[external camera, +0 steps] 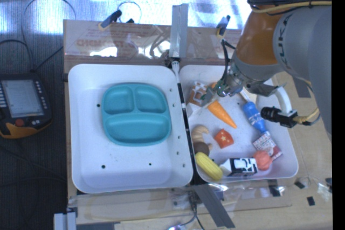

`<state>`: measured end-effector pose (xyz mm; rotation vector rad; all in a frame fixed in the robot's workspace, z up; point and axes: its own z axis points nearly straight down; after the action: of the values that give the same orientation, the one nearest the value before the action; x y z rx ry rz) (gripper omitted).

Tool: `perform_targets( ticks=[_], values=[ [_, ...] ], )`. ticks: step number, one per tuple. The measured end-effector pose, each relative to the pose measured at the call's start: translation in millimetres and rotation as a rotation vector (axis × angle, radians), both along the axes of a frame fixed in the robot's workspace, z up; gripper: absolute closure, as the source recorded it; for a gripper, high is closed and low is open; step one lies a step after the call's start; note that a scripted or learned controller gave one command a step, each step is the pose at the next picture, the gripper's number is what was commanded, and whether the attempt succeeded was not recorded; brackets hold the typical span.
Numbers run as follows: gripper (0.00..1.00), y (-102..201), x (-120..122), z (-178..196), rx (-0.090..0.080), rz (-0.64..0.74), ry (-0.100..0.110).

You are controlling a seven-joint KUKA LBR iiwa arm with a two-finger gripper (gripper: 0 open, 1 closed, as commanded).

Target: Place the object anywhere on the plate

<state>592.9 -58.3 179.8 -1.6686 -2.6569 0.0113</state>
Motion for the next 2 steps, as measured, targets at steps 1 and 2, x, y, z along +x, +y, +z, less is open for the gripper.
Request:
perform_targets(
  ticks=[1, 2],
  values=[
    [1.00, 42, 1, 39, 0.001, -0.107, -0.003],
    [1.00, 114, 21, 80, -0.001, -0.260, -0.003]
  ],
)
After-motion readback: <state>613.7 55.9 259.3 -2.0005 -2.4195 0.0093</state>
